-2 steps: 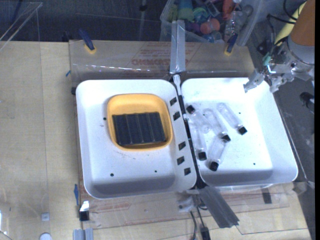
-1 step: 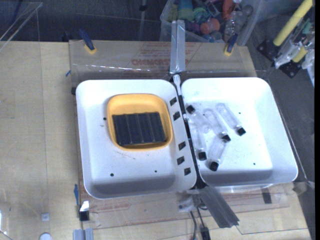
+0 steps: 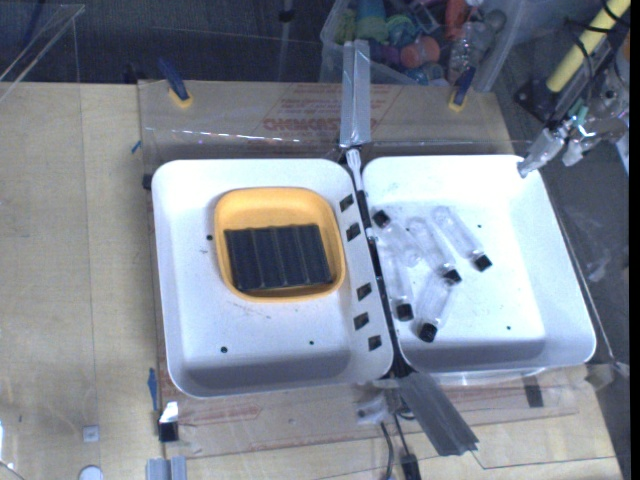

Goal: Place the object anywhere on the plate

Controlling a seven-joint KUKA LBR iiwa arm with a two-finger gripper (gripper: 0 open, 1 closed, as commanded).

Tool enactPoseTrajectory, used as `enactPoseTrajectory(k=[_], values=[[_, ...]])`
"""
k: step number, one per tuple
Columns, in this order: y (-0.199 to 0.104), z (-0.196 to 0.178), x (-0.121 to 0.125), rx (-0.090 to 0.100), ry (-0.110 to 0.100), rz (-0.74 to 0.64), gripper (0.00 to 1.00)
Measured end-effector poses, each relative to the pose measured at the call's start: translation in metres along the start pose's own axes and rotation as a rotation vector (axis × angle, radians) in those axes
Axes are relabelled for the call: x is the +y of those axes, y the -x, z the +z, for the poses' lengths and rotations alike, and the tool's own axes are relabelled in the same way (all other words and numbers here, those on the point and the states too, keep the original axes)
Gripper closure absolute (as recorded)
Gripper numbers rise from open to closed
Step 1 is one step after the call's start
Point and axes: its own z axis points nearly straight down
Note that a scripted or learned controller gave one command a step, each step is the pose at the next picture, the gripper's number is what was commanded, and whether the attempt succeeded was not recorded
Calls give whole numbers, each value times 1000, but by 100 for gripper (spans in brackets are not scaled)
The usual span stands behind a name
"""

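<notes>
You are looking at an early step: nothing is being carried, and the pick is not yet made. Nearest you, the left bin (image 3: 190, 363) is holding the yellow plate (image 3: 232, 208), with a dark ribbed slab (image 3: 277, 256) lying across its middle, so any drop will be landing on that slab or on the bare yellow rim around it. Just beside it, past the divider, the right bin (image 3: 520, 328) is holding the objects: a loose cluster of clear vials with black caps (image 3: 440, 258), lying on their sides, some touching, near the bin's left half. They look slippery and hard to single out, so the next move, I judge, is calling for a descent over one vial lying apart from its neighbours. Farther back, the gripper (image 3: 528, 162) is hovering over the right bin's far right corner, well apart from the vials; you cannot tell how its jaws are standing. Beyond the bench, a clear tub of coloured toys (image 3: 420, 13) is sitting clear of the work.
</notes>
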Motion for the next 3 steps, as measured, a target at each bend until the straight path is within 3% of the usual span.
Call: enactPoseTrajectory(k=[1,2,3], values=[[0,-11,1,-3,4,-1,100],[1,-49,0,-5,6,-277,100],[1,-44,0,-3,4,-597,100]])
